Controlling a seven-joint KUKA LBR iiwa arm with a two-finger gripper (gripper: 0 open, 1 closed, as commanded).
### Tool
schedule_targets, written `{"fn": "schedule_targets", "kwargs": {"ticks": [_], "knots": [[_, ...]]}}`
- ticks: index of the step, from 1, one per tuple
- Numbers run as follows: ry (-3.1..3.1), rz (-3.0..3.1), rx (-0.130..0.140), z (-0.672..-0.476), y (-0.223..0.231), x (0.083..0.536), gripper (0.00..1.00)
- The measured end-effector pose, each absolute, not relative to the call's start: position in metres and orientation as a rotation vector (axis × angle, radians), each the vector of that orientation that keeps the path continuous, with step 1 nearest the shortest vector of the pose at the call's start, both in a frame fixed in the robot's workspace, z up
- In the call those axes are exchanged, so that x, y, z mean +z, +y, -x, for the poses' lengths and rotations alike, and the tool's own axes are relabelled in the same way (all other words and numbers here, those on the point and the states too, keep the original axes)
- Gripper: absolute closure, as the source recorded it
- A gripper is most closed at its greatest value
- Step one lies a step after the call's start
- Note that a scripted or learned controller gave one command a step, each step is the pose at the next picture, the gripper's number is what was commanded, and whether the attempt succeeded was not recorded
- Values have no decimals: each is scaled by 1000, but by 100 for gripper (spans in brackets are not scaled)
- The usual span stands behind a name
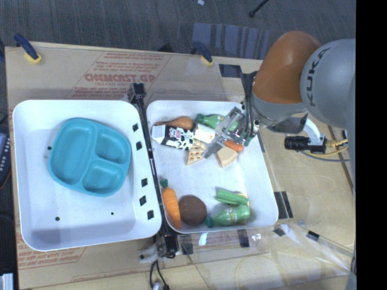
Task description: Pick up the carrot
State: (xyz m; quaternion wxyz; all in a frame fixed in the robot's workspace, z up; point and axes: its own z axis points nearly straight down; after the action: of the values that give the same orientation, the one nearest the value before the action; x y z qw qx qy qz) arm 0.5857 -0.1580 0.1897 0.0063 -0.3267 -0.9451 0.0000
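Observation:
The carrot (171, 205) is orange with a small green top. It lies along the left wall of the right bin (264, 180), near the front corner, beside a brown ball (192, 210). My gripper (228, 138) hangs low over the back right part of that bin, above a beige wedge (227, 157) and a small orange-red piece (235, 145). It is well away from the carrot, up and to the right of it. Nothing can be made out in its grasp.
Around the gripper lie a cracker-like slice (195, 156), a black-and-white carton (176, 138), a brown drumstick (180, 124) and a green item (209, 121). Two green toys (232, 207) sit at the front right. The left bin (30, 222) holds a blue divided plate (89, 156).

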Motion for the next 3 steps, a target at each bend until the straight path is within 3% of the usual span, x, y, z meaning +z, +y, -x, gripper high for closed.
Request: {"fn": "schedule_targets", "kwargs": {"ticks": [1, 2, 3], "knots": [[-2997, 908, -2, -530, -104, 151, 0], [-2973, 1003, 0, -496, -55, 193, 0], [-2982, 970, 3, -476, -20, 191, 0]]}}
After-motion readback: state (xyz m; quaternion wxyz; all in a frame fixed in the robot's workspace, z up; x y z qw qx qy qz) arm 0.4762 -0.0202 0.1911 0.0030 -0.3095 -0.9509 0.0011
